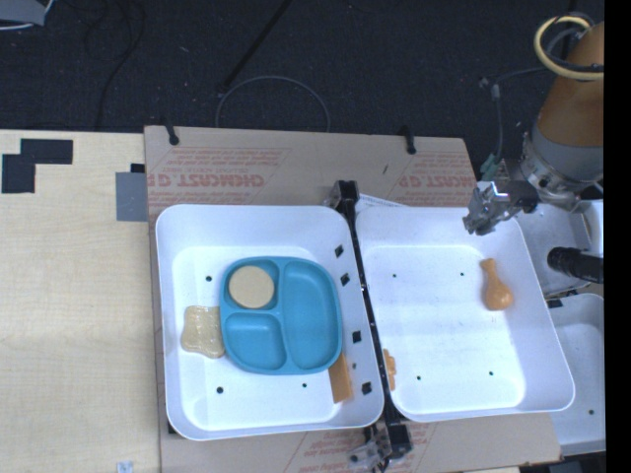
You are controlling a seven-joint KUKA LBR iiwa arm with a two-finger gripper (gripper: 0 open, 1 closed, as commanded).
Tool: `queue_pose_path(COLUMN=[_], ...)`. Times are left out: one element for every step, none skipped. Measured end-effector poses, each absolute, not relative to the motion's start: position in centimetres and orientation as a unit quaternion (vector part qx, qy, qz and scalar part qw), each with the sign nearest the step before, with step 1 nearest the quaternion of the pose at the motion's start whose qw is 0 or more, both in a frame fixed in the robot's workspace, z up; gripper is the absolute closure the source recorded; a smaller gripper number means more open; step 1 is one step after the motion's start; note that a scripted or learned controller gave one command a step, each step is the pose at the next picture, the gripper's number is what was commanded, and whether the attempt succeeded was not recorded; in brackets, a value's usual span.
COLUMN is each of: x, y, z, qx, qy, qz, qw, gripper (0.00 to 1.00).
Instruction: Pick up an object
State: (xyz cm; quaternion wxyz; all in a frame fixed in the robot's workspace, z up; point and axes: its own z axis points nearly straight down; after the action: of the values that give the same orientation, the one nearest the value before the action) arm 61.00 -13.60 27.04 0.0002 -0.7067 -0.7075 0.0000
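- Two shallow white plastic bins side by side on the surface: the left bin [182,239] and the right bin [444,382], meeting at a dark divider down the middle.
- One blue three-compartment plastic tray [296,318] in the left bin, with one round tan disc [250,287] sitting in its upper-left compartment.
- One pale yellowish spongy slab [202,331] lying just beside the tray's left edge, touching it or near enough.
- One orange-brown stick-like piece [340,380] against the tray's lower right corner.
- One orange pear-shaped object [495,286] in the right bin, near its right wall, well apart from everything else.
- One small orange bit [389,368] at the right bin's left wall, half tucked under the divider, so can't say what it is.
- One end effector [483,213] hanging over the right bin's upper right corner, up and left of the pear-shaped thing. It's small and blurry, honestly can't tell if it's open or closed.
- The arm is cut off at the frame's right.
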Motion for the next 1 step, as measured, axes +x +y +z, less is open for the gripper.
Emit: queue_pose_path(x=[61.01], y=[-8.16], z=[27.26], qx=[-0.706], qy=[-0.708], qz=[0.0005], qw=[0.002], gripper=[1.0])
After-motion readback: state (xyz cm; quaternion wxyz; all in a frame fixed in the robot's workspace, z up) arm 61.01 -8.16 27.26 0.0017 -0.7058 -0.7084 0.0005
